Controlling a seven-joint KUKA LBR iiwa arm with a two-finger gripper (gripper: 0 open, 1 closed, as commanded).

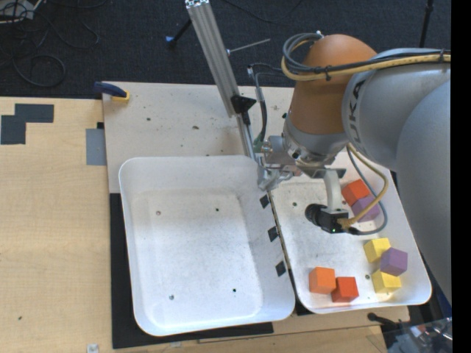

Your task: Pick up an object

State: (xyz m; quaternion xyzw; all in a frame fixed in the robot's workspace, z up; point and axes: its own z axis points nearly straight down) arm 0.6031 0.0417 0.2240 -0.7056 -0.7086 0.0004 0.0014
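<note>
Two white bins side by side; arm low over their shared edge.
Left bin [147,300] offers open floor; right bin [302,271] holds coloured blocks [322,279] along its right and near walls; gripper [274,169] state: cannot tell.

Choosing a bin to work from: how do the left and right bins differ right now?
Contents: the right bin holds a scatter of small blocks, including an orange block and a purple block; the left bin shows just dark specks on its floor.
Arm: the gripper hangs by the right bin's upper left corner, near the rim the bins share, with the arm's bulk over the right bin.
Shared: both are shallow, white, with rounded corners.
</note>
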